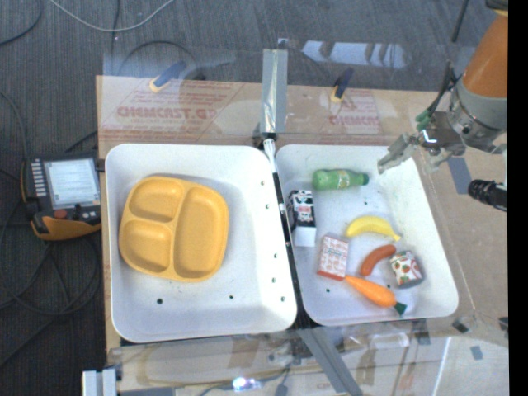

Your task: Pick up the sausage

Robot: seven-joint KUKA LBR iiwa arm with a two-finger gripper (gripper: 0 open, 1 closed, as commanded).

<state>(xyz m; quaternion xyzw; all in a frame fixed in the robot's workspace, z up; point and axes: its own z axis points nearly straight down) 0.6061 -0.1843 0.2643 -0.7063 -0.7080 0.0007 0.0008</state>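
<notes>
The sausage (377, 259) lies in the right bin (436, 221), in its lower right part. It is reddish orange and lies at a slant. Just above it is the banana (372, 226), and just beside it on the right is a small patterned block (405, 269). Below it lies the carrot (373, 292), with its green end toward the bin's corner. To the left of the sausage there is a flat red and white packet (333, 256).

Farther up in the same bin a green bottle (339, 178) lies on its side, and a small dark carton (303, 209) stands near the left wall.

The left bin (247, 304) holds a yellow divided plate (174, 228).

The tool (410, 149) hangs over the upper right corner of the right bin, well apart from the sausage. Its two fingers stand spread apart, and nothing is between them.
</notes>
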